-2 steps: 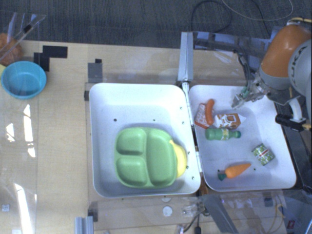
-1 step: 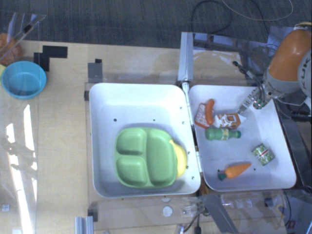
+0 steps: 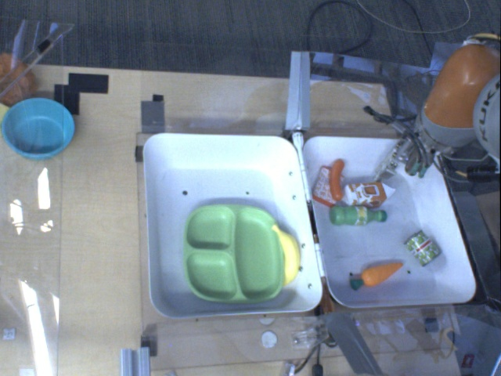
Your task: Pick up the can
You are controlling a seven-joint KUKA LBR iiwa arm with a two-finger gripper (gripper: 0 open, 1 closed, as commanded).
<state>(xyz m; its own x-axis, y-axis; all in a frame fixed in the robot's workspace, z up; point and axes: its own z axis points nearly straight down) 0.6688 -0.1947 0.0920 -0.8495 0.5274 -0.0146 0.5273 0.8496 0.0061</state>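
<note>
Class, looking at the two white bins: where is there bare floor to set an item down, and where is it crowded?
Left bin: bare behind and left of the green tray. Right bin: bare between carrot and can, and along its near edge. Crowded around the bottle.

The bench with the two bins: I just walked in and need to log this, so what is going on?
A grey and orange arm reaches in over the right bin, its gripper at the bin's far edge. The small can lies untouched near the bin's right side, apart from a carrot and a green bottle. The left bin holds a green tray.
</note>
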